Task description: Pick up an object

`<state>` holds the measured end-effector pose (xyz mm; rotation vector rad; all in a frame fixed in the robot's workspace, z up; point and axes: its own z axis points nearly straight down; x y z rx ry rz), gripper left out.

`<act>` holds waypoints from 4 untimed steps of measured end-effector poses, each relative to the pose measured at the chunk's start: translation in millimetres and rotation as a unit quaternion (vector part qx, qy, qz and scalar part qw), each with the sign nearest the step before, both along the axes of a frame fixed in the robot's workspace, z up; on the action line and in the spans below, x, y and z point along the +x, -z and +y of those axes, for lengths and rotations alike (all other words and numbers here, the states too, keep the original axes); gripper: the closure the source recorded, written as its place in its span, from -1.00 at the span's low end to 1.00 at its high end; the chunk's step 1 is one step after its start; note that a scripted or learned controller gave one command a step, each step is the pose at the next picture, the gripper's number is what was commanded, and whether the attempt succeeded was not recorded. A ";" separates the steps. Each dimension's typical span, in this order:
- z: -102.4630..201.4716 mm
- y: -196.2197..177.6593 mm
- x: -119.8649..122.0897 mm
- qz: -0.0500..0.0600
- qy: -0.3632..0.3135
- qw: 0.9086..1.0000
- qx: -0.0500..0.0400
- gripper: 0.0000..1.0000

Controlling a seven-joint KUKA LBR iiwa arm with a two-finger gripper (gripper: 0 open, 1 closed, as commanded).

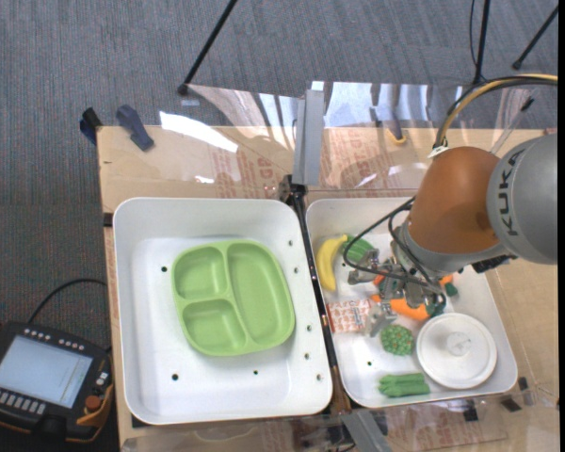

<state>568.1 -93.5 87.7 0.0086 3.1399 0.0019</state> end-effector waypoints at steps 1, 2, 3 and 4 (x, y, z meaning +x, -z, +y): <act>2.1 -9.8 0.8 -0.001 -0.003 1.000 0.000 1.00; 49.0 -180.3 52.0 -0.009 0.037 0.999 0.000 1.00; 9.1 -45.0 5.3 0.004 -0.199 0.980 0.001 1.00; 10.6 -2.5 77.8 -0.002 -0.123 0.992 -0.001 1.00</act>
